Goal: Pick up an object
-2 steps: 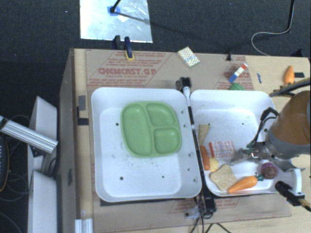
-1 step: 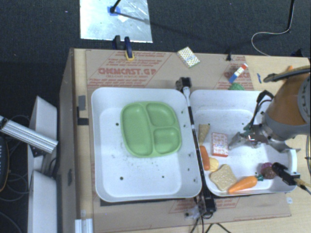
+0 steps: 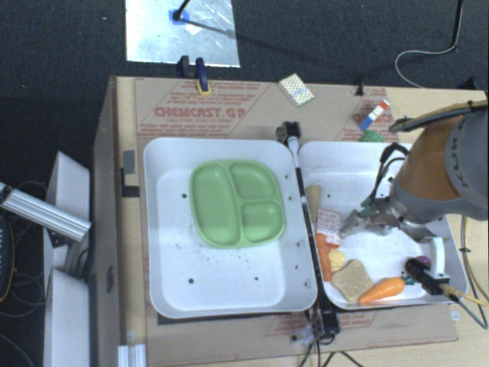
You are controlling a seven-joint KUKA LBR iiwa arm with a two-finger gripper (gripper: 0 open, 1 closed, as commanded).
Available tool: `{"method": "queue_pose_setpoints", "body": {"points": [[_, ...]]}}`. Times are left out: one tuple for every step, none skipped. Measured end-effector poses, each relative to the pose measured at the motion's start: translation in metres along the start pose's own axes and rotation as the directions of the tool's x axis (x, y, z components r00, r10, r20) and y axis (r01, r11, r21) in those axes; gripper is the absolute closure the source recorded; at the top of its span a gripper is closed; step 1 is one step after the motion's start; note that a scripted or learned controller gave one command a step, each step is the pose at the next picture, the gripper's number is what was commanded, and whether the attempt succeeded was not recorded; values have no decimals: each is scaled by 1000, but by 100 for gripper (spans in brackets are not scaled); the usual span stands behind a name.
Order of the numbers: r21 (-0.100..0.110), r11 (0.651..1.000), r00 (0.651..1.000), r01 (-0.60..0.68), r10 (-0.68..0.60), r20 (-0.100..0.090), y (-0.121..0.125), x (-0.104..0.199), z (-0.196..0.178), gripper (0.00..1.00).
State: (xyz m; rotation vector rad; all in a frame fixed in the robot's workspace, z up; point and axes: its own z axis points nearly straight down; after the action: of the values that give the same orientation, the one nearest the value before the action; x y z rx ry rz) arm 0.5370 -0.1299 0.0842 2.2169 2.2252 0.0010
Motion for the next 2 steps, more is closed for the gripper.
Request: {"method": "queue_pose_setpoints", "body": {"points": [[-1,1000,1000,-3,3,1,-50,43,0,0],[-4,1000,1000,-1,1,-1,-49,43,-11,100]]}}
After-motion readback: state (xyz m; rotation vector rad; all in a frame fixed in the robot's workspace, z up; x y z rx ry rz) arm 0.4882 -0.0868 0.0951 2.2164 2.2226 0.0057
